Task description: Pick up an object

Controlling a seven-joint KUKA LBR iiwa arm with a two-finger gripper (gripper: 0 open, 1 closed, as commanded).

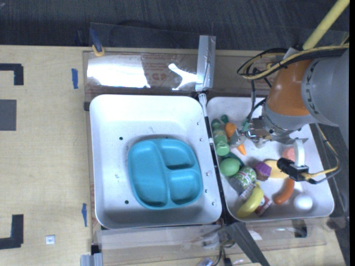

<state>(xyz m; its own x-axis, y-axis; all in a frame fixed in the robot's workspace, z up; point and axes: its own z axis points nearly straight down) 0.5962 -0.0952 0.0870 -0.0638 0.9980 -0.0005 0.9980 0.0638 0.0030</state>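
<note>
The right bin (324, 173) holds several toy foods. Along its left side lie a green ball (229, 165), small green pieces (222, 144) and an orange carrot (231, 131). Nearer the front are a yellow banana (250, 200), a purple piece (262, 170), an orange sausage (284, 192) and a white egg (303, 203). My gripper (250, 132) hangs low over the back of this bin, just right of the carrot. The grey wrist and orange band (285, 93) hide most of it.
The left bin (105, 148) holds a blue divided tray (165, 172). A clear plastic sheet (144, 71) lies behind the bins. A black cable clip (292, 169) and yellow cables hang over the right bin's middle.
</note>
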